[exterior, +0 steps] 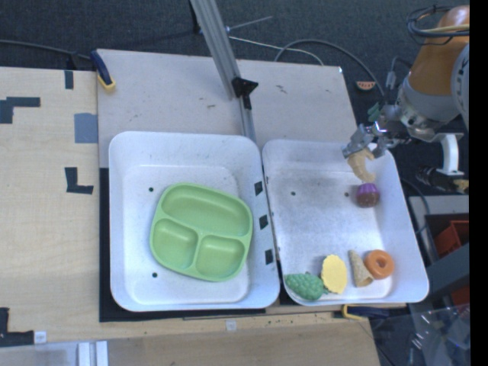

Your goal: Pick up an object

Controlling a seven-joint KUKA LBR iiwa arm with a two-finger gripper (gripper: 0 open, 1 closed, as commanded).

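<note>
Two white bins [122,204] sit on a pale grey board, one bearing a light green divided plate [201,232], the other a purple ball [367,196], an orange ring [379,264], a yellow piece [333,273], a tan cone [357,268] and a dark green clump [305,285].

The 2 white bins [122,204] look like smooth, slightly glossy plastic flecked with small dark scuffs, and the green divided tray [202,231] in the left one is smooth matt plastic. The desk [38,197] shows pale wood grain along its left edge, while its rear part is a matt grey-beige board [168,90] with scratches. The slanting pole [213,29] is brushed metal, the green toy [305,285] near the right bin's front edge looks knobbly, and the orange ring [378,264] smooth.
</note>
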